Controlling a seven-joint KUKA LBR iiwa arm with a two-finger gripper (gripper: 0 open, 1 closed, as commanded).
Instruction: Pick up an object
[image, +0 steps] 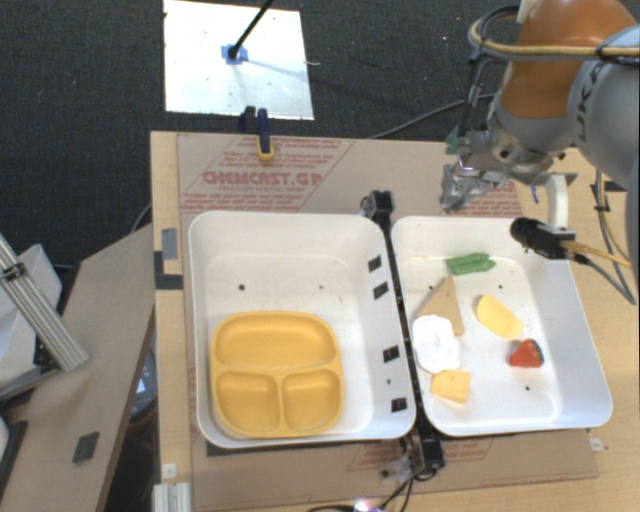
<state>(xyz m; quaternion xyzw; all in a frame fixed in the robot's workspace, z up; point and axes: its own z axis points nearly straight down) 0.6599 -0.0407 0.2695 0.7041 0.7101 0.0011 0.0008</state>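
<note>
My gripper (462, 192) hangs above the far edge of the right bin (590, 375), near its back left corner, with nothing seen between its fingers. Below it in that bin lie a green pod-shaped piece (469, 264), a tan wedge (444, 301), a pale yellow oval piece (497, 317), a white round piece (436, 343), a yellow cheese-like block (452, 386) and a red strawberry-like piece (527, 353). All rest on the bin floor, apart from the gripper.
The left bin (225, 250) holds a yellow three-compartment tray (278, 373). A black divider with clips (393, 310) runs between the bins. A blue and yellow clamp (263, 135) sits on the board behind the left bin.
</note>
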